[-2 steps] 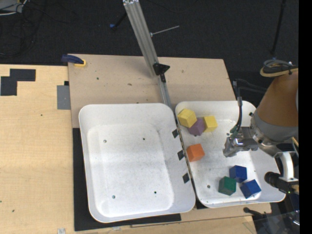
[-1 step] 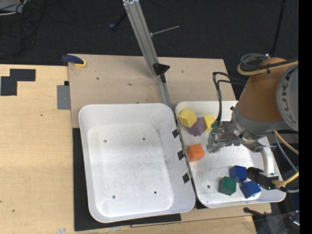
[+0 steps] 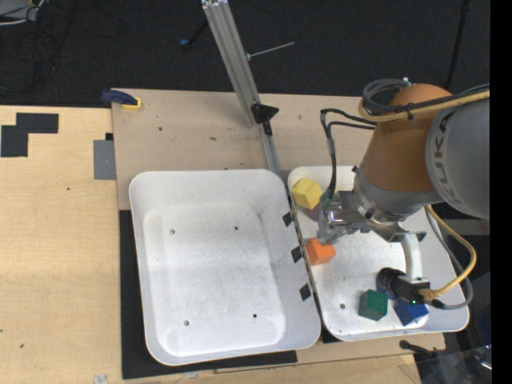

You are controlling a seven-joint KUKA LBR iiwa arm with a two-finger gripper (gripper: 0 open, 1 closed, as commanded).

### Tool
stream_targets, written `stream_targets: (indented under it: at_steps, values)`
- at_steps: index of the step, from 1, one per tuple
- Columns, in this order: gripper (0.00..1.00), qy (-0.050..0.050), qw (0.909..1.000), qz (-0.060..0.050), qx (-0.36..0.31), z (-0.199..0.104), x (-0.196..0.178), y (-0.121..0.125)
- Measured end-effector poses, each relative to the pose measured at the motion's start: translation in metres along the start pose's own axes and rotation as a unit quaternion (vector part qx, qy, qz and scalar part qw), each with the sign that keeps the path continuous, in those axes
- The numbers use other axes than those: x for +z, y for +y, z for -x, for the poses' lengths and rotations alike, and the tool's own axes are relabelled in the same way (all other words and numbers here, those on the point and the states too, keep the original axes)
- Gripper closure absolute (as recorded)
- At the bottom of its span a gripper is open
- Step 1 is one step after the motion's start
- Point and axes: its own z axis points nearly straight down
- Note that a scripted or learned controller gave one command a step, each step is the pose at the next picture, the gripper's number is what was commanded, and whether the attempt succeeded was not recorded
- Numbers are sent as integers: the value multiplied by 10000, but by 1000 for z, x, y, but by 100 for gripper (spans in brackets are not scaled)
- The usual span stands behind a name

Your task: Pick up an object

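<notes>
The arm (image 3: 424, 158) reaches in over the right bin (image 3: 448, 320), its bulk covering much of that bin's upper half. The left bin (image 3: 212, 262) lies alongside, the two rims touching down the middle.

Below the wrist, the gripper (image 3: 330, 224) hangs near the right bin's left wall, between the yellow block (image 3: 306, 193) above it and the orange block (image 3: 321, 252) just below it. Whether the gripper is spread or closed cannot be told from this angle, and nothing can be seen held in it.

The orange block is the likeliest target — it sits closest to the gripper, hard by the bin wall. It looks like a small, stiff, light block, probably foam or plastic, with flat faces that should take a pinch well. The best hold is across two opposite flat sides, though the wall beside it may leave little room for a finger on that side — a grip along the wall seems safer.

Lower in the same bin, a green block (image 3: 373, 305) and a blue block (image 3: 410, 311) lie near each other, well apart from the gripper.
</notes>
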Motion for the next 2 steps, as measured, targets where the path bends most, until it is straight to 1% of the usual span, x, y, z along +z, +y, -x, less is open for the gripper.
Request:
stream_targets:
  at_steps: [1, 2]
  values:
    - [100, 8, 10000, -17, -3, -49, 7, 2]
    - [100, 5, 10000, -8, -4, -90, 1, -1]
